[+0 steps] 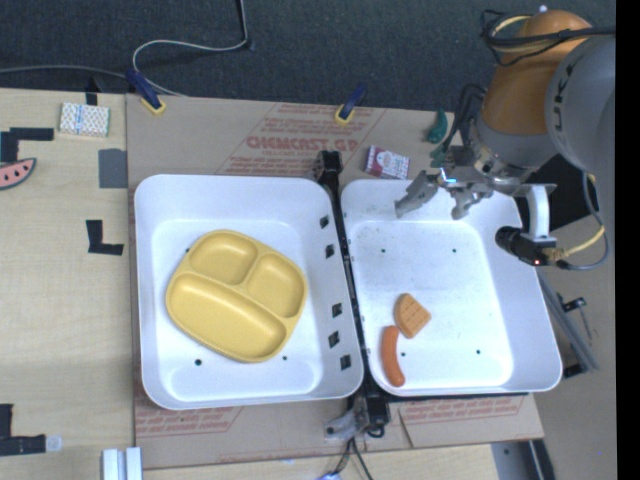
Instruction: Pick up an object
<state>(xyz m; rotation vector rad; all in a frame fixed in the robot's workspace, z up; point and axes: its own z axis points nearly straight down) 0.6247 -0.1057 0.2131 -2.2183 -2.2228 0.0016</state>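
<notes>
The grey two-finger gripper hung spread and empty over the far edge of the right shallow white bin, nothing yet lifted. The tan waffle-textured cracker and orange sausage-shaped toy lay untouched near its front.

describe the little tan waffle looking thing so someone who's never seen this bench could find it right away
Start at the right-hand white bin, the one under the grey arm. Near its lower middle lies the tan waffle piece, just above and right of an orange hot dog. It is squarish and pale tan; the hot dog is long, thin and orange.
</notes>
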